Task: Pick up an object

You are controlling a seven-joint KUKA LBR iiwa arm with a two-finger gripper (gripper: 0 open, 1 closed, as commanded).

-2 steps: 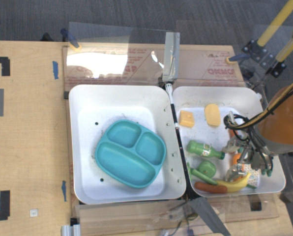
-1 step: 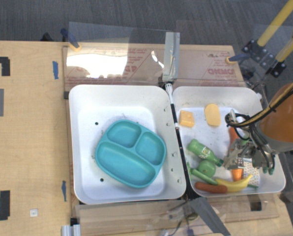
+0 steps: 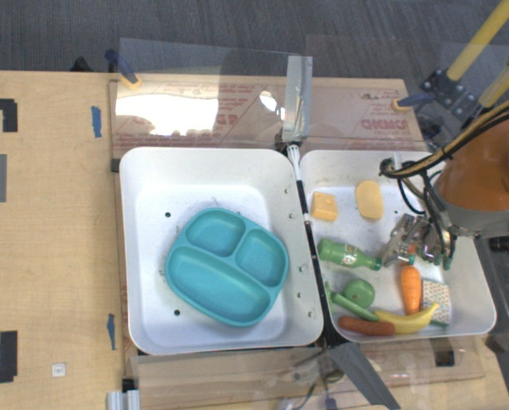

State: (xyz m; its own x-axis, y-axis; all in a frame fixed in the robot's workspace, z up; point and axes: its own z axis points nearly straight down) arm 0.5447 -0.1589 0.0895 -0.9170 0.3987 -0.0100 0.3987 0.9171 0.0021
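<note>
Nothing picked yet: your gripper (image 3: 401, 248) hangs low over the right bin (image 3: 485, 301), beside the green bottle (image 3: 348, 254); jaws' state unclear.

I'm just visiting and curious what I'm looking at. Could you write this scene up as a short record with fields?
left bin: holds a teal divided plate
right bin: holds toy food
near the divider: yellow block, green bottle, green pepper
far end: pale yellow piece
near end: carrot, banana, red sausage
arm: enters from the right
gripper: low over the right bin, between the green bottle and the carrot; nothing visibly held
</note>
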